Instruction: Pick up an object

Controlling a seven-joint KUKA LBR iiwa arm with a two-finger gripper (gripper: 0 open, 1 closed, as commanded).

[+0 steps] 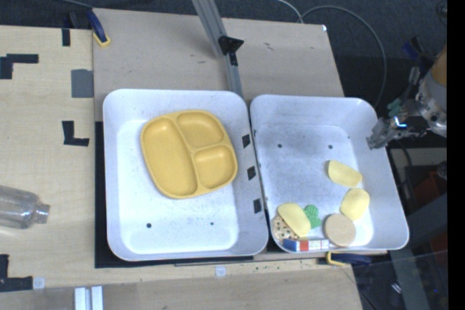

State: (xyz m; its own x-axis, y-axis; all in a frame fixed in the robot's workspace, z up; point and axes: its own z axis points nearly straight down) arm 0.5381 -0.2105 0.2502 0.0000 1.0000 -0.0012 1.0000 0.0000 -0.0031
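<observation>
Camera view is showing the gripper (381, 136) hanging just outside the right bin's (305, 109) right rim, above the bin edge; whether it is open or closed, I cannot tell. Nothing is visibly held. Small objects are lying in the right bin's near corner: three pale yellow pieces (344, 173), a round tan piece (339, 229) and a green item (312, 214). A yellow divided plate (189, 153) is sitting in the left bin (120, 178) on the worktop (160, 54).
</observation>
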